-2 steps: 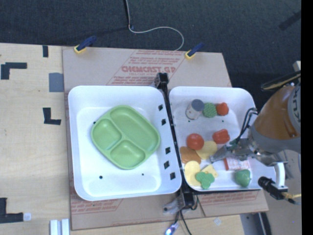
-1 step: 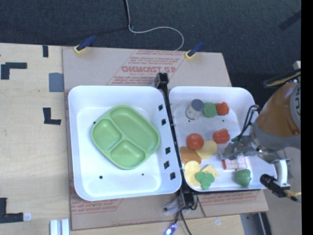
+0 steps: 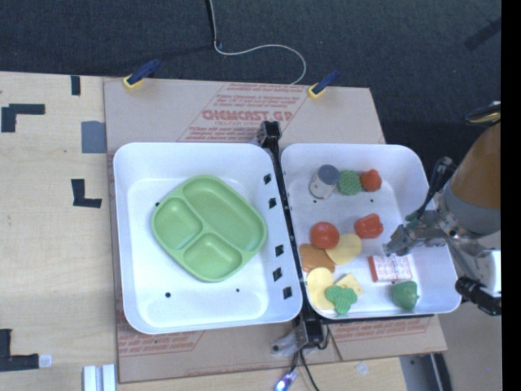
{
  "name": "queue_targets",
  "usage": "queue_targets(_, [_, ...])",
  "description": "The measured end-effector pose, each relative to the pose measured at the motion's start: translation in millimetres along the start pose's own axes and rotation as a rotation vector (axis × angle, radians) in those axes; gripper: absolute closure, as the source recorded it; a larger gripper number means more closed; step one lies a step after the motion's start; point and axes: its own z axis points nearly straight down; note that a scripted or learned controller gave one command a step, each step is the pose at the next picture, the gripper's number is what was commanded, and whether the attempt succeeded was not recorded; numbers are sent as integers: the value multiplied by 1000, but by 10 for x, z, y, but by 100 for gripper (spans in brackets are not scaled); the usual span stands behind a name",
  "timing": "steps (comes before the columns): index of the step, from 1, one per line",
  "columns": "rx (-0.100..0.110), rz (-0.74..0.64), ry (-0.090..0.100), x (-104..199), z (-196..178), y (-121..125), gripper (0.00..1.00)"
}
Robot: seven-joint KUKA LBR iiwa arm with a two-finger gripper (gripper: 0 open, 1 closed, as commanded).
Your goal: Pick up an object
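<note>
Lowest in the frame, at the right bin's bottom edge, lie a green broccoli-like toy and a green lump, with yellow pieces just left of the broccoli toy and touching it; a red-and-white card lies flat between them, slightly higher; above these sit an orange piece against the bin's left wall, a yellow heart touching it, a red ball just above the heart, and an orange-red block to the ball's right; along the upper part of the bin stand a grey-capped piece, a green bumpy ball and an orange-red piece, side by side and nearly touching.

Gripper reaches in from the right edge over the bin's right half, its dark fingers hanging just above the card's upper edge; whether they are spread or closed cannot be told at this slant, and nothing can be made out between them; the arm rises behind it, orange above grey.

Left bin holds a green divided plate, tilted diagonally, near its centre; both bins rest on a cardboard sheet held by two yellow-and-blue clamps at its upper corners; a thin white cable loops across the dark floor above.
</note>
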Motion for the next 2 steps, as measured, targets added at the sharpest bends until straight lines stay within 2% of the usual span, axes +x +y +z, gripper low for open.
queue_targets(1, [-1,-2,0,109,-523,7,100])
queue_targets(2, [2,-1,1,114,-718,13,100])
